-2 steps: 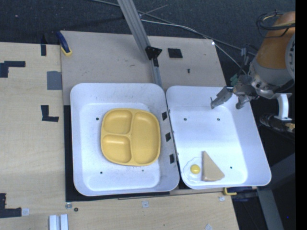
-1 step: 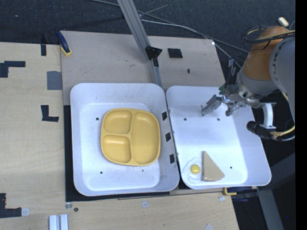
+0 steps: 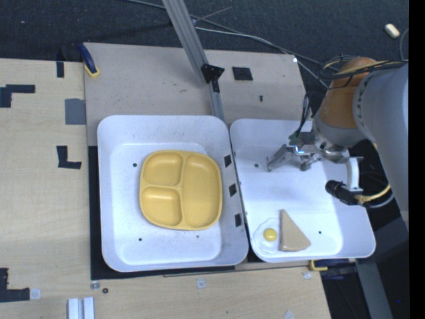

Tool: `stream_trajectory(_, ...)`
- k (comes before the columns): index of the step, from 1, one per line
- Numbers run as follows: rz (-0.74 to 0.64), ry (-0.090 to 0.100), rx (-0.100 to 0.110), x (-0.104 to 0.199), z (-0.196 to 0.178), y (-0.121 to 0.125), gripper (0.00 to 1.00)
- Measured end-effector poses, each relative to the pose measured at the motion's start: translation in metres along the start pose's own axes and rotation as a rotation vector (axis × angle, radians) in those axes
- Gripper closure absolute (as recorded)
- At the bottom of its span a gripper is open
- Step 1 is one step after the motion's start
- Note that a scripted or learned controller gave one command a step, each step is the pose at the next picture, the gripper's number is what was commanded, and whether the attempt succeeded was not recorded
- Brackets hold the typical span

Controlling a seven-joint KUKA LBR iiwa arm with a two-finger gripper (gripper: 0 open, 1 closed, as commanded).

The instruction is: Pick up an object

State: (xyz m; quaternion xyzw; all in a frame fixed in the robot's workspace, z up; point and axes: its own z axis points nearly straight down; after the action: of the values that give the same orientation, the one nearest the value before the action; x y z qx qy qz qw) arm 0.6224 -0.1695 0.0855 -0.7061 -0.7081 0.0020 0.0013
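the pincer (image 3: 275, 161) hung spread and empty over the right bin (image 3: 265, 135), near its far edge. the tan wedge (image 3: 291, 232) and yellow ball (image 3: 269, 234) lay at the near edge; best to come straight down, centred on the wedge.

Two white bins: left bin (image 3: 119, 178) at 9 o'clock holds a plain yellow divided plate (image 3: 180, 189); right bin (image 3: 292, 185) at 3 o'clock holds a tan wedge (image 3: 291, 234) and a white disc with yellow centre (image 3: 268, 234); arm (image 3: 378, 111) grey with orange band (image 3: 342, 98); bench (image 3: 40, 178) pale wood with dark grey patches.
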Motion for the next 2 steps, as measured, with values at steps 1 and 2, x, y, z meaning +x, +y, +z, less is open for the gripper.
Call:
stream_trajectory(1,-0.001,0.000,-0.002,0.001,-0.014,0.001,1.00)
stream_trajectory(2,0.002,0.000,-0.009,-0.002,-0.076,-0.003,1.00)
